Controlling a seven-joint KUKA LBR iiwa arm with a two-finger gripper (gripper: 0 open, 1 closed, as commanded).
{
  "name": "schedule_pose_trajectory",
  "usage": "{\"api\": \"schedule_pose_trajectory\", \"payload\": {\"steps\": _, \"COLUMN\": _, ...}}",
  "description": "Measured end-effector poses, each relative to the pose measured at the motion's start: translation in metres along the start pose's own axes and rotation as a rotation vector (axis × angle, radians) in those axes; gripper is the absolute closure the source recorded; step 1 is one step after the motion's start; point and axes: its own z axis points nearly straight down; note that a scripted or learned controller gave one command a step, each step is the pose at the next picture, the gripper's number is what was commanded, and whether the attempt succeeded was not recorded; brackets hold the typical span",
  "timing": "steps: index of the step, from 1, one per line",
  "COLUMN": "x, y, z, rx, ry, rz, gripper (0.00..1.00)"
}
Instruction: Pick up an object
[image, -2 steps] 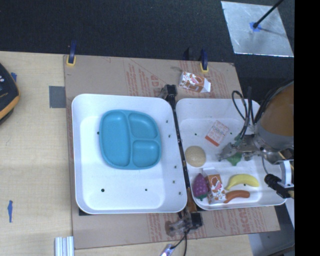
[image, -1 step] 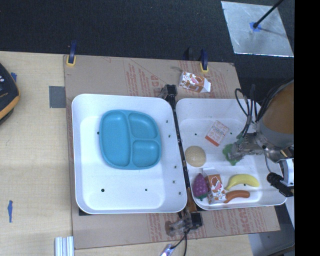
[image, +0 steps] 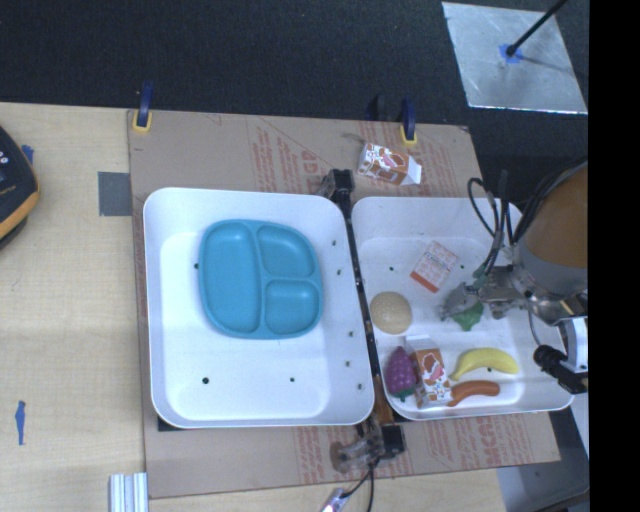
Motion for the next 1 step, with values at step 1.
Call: {"api": "schedule_pose_trajectory", "payload": {"steps": 1, "x": -0.0009, "y": -0.0001, "z": -0.0101, "rx": 0.002, "ry": -0.001, "rz": -0.003, "gripper": 1.00}}
